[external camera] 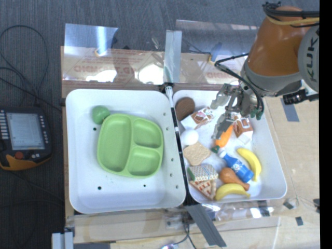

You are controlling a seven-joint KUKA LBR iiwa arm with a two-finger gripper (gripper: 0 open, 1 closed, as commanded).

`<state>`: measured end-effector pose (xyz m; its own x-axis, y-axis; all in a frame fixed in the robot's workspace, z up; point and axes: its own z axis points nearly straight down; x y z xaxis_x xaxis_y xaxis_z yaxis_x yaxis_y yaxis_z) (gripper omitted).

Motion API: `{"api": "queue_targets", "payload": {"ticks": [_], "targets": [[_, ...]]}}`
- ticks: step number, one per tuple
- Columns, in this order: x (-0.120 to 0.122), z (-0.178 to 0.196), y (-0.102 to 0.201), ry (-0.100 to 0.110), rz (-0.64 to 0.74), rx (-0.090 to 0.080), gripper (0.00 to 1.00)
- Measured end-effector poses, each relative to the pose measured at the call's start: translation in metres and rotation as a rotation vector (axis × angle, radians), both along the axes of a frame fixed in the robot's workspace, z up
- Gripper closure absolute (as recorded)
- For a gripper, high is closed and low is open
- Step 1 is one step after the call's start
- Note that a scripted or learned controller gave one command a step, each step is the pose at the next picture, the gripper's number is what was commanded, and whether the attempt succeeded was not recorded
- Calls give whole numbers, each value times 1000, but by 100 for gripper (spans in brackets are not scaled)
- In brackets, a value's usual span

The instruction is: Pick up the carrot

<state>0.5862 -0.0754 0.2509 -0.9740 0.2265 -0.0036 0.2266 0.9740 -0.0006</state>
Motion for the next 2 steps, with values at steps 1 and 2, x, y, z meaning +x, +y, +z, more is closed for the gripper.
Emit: {"api": "queue_targets", "payload": {"ticks": [1, 2], "targets": [[-23, -95, -18, 7, 175, 1, 0], [2, -141, -32, -4, 109, -2, 0]]}}
